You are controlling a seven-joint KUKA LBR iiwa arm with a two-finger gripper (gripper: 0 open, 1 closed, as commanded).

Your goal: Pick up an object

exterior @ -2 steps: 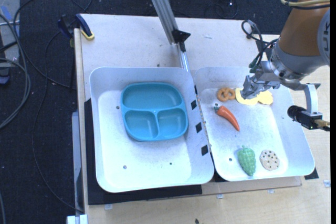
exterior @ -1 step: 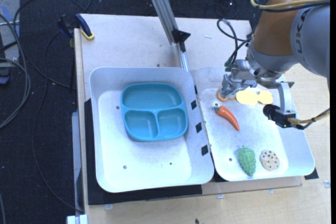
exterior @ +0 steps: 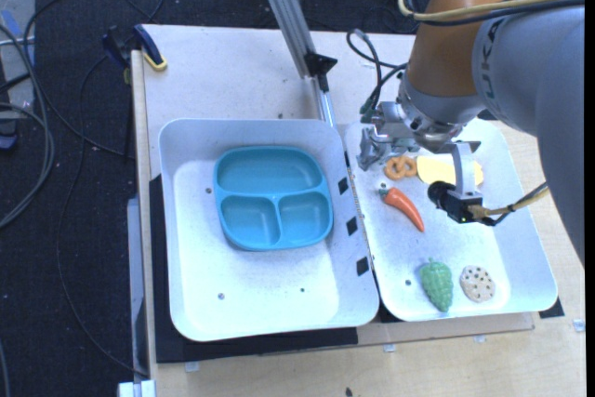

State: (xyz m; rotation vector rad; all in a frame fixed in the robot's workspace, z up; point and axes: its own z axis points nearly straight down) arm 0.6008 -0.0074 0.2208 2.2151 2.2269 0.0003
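The right bin (exterior: pixel 521 246) holds several small items. A brown pretzel (exterior: pixel 402 167) lies near its back left, with a yellow piece (exterior: pixel 437 170) just to its right. An orange carrot with a green top (exterior: pixel 404 207) lies in front of them. A green leafy piece (exterior: pixel 436 284) and a chocolate-chip cookie (exterior: pixel 477 284) sit near the front edge. My gripper (exterior: pixel 372 150) hangs low over the bin's back left corner, just left of the pretzel and above the carrot's green end. Nothing shows held in it.
The left bin (exterior: pixel 186 293) holds a blue divided plate (exterior: pixel 274 197). A slanted metal rod (exterior: pixel 288 5) rises behind the bins. The arm's wrist (exterior: pixel 446 70) covers the right bin's back part, and a cable (exterior: pixel 507 205) loops over its right side.
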